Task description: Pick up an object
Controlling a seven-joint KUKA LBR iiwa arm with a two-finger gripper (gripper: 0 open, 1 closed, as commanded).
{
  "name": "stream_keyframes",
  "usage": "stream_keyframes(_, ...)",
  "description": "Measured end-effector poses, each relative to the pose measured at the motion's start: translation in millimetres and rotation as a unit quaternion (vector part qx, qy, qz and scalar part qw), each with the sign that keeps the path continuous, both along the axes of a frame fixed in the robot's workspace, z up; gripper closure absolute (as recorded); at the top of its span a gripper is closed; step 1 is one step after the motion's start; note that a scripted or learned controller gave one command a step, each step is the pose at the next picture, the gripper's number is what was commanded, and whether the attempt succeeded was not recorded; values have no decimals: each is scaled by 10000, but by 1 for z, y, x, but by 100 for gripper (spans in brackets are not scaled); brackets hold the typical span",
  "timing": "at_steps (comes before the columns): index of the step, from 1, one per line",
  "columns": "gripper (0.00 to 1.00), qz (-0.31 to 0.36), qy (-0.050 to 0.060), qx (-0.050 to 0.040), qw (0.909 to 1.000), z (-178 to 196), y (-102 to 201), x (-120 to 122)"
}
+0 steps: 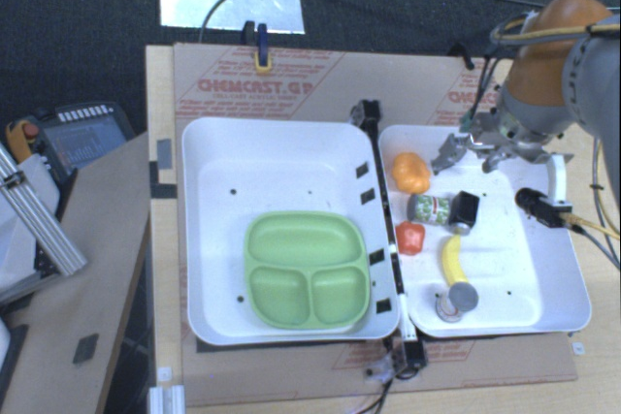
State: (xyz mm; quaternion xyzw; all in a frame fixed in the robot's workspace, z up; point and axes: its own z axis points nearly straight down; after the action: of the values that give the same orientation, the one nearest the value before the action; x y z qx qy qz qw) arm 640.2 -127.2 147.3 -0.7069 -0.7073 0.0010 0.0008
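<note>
**Tool poised over the right bin, nothing in it**

We see the tool [473, 153] hanging above the far part of the shallow white right bin [563, 291], its two fingers spread apart with nothing between them; the grey arm with its orange band [553, 44] reaches in from the right.

Nearest the tool lies the round orange fruit-shaped toy [411, 173], near the bin's far left corner; just beyond it towards us lies the small green-labelled can [430, 207] on its side, touching a black block [465, 211]; nearer us sit a small red piece [410, 238], a yellow banana-shaped toy [451, 259] and a grey round cap [458, 299].

We judge the orange toy the likeliest target; it looks light and stiff, but its rounded, smooth skin may slip, so we would close across its widest middle; the can would likely roll unless taken across its straight sides.

The left bin [209, 208] holds a pale green three-compartment plastic tray [306, 269]; both bins rest on the bench [291, 82].
</note>
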Motion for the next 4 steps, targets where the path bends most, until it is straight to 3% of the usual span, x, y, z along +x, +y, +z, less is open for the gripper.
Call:
stream_keyframes(1, 0, 0, -1, 1, 10000, -48, -6, -7)
stream_keyframes(2, 100, 4, -35, -4, 10000, -34, -6, -5)
stream_keyframes(4, 100, 17, -59, -10, 10000, 84, -8, 8)
